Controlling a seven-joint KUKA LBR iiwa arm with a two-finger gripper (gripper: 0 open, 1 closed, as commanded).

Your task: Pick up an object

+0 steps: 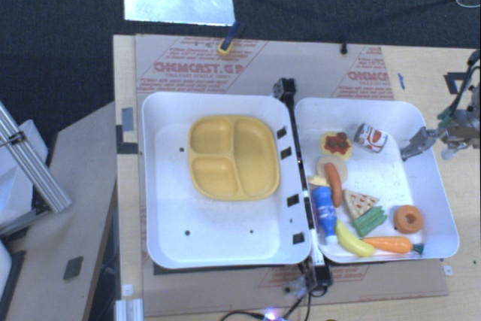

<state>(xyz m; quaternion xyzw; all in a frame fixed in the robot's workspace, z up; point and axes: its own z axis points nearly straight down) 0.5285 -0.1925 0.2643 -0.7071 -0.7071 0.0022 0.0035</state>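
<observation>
Two white bins sit side by side on the table (188, 60). Left bin (161, 229) holds a yellow divided plate (233, 157). Right bin (432, 195) holds toy food: banana (353, 240), carrot (391, 243), blue bottle (325, 213), donut (409, 219). Gripper (430, 137) hovers at its right rim, fingers spread, grasping nothing.

Red print, seemingly "CHEMCAST GP", repeats on the brown sheet (197, 65) under the bins.
</observation>
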